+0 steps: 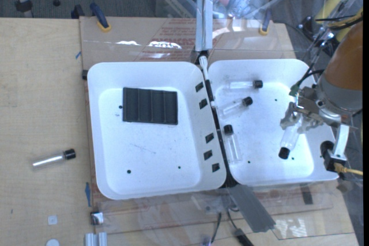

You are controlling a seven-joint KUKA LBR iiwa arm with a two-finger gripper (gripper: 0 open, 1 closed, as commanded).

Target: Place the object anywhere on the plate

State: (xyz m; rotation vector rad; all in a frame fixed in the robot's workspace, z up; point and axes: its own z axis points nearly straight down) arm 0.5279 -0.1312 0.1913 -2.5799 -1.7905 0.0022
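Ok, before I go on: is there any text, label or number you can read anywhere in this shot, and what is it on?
No text can be read.
Cardboard sheet behind the bins: faint reddish print, too blurred to read.
Vial at the end effector, the other vials in the right bin, and the black plate in the left bin: no visible markings.

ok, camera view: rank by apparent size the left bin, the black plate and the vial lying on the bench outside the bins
1. left bin
2. black plate, inside that bin
3. vial on the bench, clearly smallest

Gaps are wide, so nearness to the camera doesn't affect the order.
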